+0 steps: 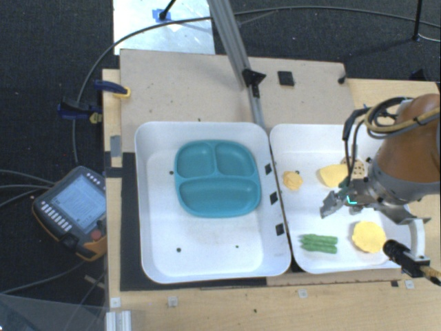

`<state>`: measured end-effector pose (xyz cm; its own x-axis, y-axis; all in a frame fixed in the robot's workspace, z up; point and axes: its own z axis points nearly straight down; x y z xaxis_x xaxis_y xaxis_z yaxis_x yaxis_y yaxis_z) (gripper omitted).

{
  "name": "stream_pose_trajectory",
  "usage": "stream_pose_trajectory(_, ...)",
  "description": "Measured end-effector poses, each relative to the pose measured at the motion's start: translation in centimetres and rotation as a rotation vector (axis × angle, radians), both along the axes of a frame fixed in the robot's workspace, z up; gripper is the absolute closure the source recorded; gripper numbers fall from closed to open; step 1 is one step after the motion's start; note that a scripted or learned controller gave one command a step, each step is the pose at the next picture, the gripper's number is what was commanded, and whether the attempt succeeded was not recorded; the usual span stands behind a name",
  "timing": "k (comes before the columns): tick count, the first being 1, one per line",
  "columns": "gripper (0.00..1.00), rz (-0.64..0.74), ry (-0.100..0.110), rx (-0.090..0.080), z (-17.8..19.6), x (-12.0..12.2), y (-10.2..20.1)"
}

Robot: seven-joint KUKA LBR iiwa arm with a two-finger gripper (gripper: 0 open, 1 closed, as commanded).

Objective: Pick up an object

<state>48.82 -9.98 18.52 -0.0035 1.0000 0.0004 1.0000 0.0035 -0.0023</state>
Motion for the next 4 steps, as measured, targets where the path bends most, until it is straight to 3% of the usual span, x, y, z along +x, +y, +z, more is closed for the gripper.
stream_pose_trajectory(1,0.0,0.0,-0.003,0.0,0.1,0.1,0.0)
stream_pose_trajectory(3,0.0,-0.003,-0.005,0.0,-10.0,0.7,0.0)
stream_pose_trajectory(4,1.0,-0.001,-0.014,0.0,-8.6,1.0,0.1)
